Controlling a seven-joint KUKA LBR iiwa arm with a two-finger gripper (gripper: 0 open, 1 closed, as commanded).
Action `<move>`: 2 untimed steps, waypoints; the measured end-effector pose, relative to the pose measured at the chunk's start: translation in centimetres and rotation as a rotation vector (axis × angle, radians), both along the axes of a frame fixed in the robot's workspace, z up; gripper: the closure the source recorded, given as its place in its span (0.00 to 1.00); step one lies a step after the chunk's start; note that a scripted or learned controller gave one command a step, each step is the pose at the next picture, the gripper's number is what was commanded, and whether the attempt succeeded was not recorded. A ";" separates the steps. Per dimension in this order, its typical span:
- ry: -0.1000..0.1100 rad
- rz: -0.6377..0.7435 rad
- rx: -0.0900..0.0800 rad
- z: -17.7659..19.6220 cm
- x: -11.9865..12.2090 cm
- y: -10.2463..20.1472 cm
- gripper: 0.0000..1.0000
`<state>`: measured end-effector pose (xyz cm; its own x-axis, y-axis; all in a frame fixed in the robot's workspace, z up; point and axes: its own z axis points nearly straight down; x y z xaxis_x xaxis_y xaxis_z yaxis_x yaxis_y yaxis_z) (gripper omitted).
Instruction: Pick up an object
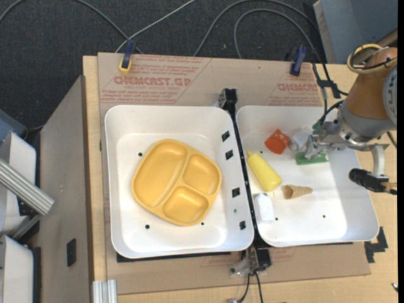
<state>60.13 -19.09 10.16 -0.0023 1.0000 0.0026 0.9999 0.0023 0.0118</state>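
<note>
Left bin: yellow divided plate.
Right bin: yellow bottle, orange block, cone, green piece.
Gripper: above green piece; claw state unclear.

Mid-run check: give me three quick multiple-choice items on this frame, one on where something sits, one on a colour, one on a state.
1. Where is the yellow divided tray?
A. left bin B. right bin C. on the cardboard

2. What colour is the flat block under the gripper?
A. blue B. green C. black

3. How does the yellow bottle sit?
A. upright B. lying on its side C. held aloft

Answers: 1 A, the yellow divided tray fills the left bin. 2 B, the flat block under the gripper is green. 3 B, the yellow bottle lies flat in the right bin.
</note>
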 end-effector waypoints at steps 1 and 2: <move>0.006 -0.002 -0.005 5.6 0.6 -1.0 1.00; 0.006 0.000 -0.004 10.4 1.2 -0.3 1.00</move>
<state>61.30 -19.38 20.56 -0.0025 1.0000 -0.0017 1.0000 0.0025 0.0061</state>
